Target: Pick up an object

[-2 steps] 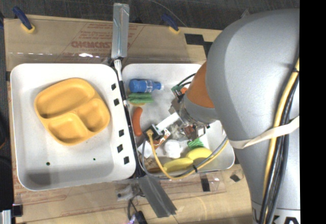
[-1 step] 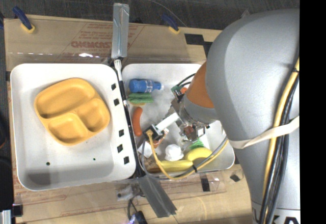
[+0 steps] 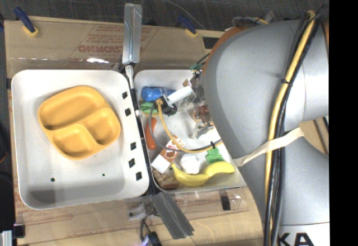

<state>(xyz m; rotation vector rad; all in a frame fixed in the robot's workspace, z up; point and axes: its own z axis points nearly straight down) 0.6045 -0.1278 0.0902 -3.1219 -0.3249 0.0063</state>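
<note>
The grey arm [image 3: 263, 94] reaches from the right and covers most of the right bin [image 3: 146, 78]. Its gripper [image 3: 197, 112] hangs low inside that bin, near the middle, partly hidden under the wrist. Around it lie a blue object [image 3: 150, 94] at the back left, an orange carrot-like piece [image 3: 151, 132] along the left wall, a yellow banana-shaped toy [image 3: 201, 174] at the front and a green piece [image 3: 213, 156] beside it. Nothing is visibly between the gripper's tips.
The left bin [image 3: 33, 183] holds a yellow divided tray [image 3: 79, 121]. A metal divider [image 3: 132, 32] rises between the bins. A yellow cable [image 3: 163, 123] loops from the wrist over the right bin. Small white and brown items [image 3: 163, 161] crowd its front left corner.
</note>
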